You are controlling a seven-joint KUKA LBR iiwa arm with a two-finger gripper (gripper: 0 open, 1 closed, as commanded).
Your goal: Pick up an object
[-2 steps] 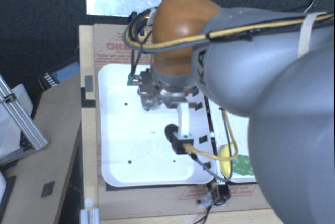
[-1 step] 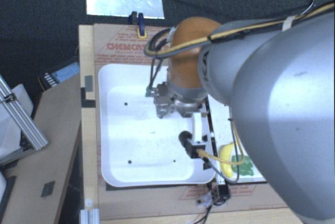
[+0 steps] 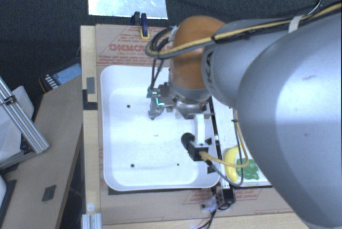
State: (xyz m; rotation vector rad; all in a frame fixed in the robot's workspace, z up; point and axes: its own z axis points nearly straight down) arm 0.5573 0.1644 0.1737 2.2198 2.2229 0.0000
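My gripper [image 3: 155, 112] hangs over the left white bin [image 3: 115, 131], near its right-hand middle, below the orange band of the wrist. Its dark fingers point down at the bin floor, and I cannot make out the gap between them. A yellow object [image 3: 232, 163] and a green object [image 3: 250, 170] lie in the right bin, at its near edge, mostly hidden behind the large grey arm.
The grey arm [image 3: 278, 94] covers most of the right bin. A black cable connector [image 3: 190, 146] hangs near the divider between the bins. Cardboard [image 3: 123, 46] lies under the bins. A metal frame [image 3: 21, 121] stands at the left.
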